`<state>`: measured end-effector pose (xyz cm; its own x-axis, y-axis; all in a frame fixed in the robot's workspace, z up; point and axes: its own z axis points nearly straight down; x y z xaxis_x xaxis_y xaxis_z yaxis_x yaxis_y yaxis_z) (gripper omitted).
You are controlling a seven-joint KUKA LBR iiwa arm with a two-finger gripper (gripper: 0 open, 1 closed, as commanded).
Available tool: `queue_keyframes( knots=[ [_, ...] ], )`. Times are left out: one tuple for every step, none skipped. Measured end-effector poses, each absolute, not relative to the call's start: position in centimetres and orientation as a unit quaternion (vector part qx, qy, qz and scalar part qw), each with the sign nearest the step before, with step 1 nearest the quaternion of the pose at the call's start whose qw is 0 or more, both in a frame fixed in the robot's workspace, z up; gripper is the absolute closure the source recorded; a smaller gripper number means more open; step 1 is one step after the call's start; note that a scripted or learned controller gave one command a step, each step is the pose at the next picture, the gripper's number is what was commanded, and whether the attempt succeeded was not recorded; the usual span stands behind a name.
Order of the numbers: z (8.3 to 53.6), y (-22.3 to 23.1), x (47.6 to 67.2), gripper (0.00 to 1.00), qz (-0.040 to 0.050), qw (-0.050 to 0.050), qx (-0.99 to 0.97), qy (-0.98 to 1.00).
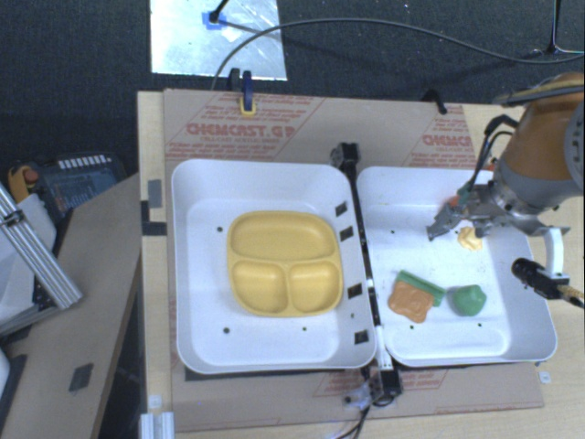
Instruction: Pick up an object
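Yellow tray (281, 273) in left bin (196, 199)

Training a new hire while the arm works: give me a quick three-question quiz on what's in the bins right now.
1. True or false: the yellow divided tray lies in the left bin.
2. Which lies nearest the gripper? A) green object B) orange piece C) small yellow object
3. Fill in: the orange piece lies in the ____ bin.

Key: 1 true; 2 C; 3 right.
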<state>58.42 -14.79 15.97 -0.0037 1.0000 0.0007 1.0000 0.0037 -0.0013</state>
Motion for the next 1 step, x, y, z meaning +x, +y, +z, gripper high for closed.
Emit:
queue_keyframes(
  knots=[
    [10.20, -14.50, 59.25, 0.00, 0.0006, 0.001, -0.705, -0.709]
  ],
)
